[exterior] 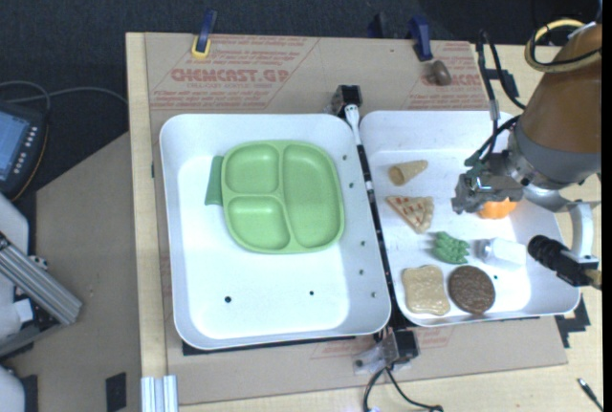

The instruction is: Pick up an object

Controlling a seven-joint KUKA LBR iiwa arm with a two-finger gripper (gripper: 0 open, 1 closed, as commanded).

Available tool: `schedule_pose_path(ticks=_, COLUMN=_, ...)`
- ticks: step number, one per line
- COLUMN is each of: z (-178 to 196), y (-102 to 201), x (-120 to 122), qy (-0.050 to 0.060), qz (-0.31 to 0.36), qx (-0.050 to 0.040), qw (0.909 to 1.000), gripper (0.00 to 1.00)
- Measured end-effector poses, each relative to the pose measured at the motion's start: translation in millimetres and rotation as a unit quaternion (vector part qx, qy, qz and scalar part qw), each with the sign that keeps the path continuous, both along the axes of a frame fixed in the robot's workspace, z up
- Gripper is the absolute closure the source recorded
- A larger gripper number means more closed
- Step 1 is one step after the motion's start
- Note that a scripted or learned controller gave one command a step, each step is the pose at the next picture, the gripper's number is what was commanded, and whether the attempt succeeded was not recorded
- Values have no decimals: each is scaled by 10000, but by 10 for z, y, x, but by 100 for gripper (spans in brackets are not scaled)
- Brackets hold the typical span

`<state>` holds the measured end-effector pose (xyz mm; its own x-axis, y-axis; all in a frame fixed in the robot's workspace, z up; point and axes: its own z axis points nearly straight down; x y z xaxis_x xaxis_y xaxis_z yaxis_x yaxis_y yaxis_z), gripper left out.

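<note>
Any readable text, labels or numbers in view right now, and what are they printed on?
"CHEMCAST G P": red print, partly legible, on the brown board behind the left bin.
More red print on the board behind the right bin: too blurred to read.

On the brown cardboard sheet [287,66] under my two bins I read red print along the far edge: "CHEMCAST G P", the last letters uncertain, at far left above the left white bin [191,238]. A second run of the same red print slants at far right above the right white bin [382,128], too broken to read. Smaller red lines beside both are blurred.
</note>
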<state>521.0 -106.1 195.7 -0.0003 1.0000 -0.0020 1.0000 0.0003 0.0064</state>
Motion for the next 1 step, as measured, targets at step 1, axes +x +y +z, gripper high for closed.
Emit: schedule_pose_path(ticks=1, z=303, y=0, x=9, qy=12, qz=4, qx=3, qw=10000, gripper=100)
